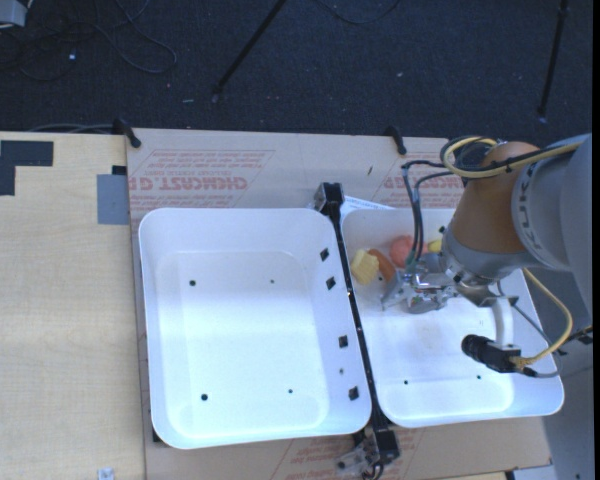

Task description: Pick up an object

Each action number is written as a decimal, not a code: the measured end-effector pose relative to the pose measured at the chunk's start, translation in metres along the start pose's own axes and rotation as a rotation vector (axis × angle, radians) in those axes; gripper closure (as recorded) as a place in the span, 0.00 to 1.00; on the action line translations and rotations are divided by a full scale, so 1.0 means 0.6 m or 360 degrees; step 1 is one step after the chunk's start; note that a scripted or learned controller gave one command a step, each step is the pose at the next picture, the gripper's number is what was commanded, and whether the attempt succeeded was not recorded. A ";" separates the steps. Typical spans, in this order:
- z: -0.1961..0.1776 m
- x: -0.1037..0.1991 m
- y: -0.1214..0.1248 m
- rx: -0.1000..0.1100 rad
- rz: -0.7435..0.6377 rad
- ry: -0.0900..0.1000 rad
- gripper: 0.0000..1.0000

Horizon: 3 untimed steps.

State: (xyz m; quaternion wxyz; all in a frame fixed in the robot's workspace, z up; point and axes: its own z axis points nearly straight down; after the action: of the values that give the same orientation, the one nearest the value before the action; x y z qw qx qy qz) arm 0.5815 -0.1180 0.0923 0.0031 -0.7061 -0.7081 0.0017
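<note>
The pick looks to be at the reaching stage, with nothing lifted yet as far as the view shows. The arm (500,218) comes in from three o'clock and bends down over the right bin (450,393), and its claw (417,293) is low in that bin's upper half, close to the floor of the bin. Whether the claw is spread or closed I cannot tell (its metal parts blur together from this slant), and nothing is visibly clamped in it.

The likely targets sit in a small cluster at about ten o'clock from the claw: a yellow block-like object (364,265) lies nearest the divider between the bins, and a reddish-orange rounded object (393,255) lies just beside it, between the yellow one and the arm's wrist. Both rest on the bin floor, near the claw but apart from it. The left bin (180,268) lies at nine o'clock across the divider.

What is left, judging from this: closing on one of the pieces, then raising it clear of the bin on the desk (50,318).
</note>
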 end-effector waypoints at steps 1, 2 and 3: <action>0.008 0.064 0.086 -0.0010 -0.0001 -0.0002 0.00; -0.014 0.060 0.085 -0.0011 0.0003 -0.0003 1.00; -0.165 0.186 0.006 -0.0007 -0.0003 0.0002 1.00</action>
State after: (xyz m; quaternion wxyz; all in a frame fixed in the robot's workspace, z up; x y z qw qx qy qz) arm 0.5855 -0.0067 0.1915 0.0019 -0.7055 -0.7087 -0.0003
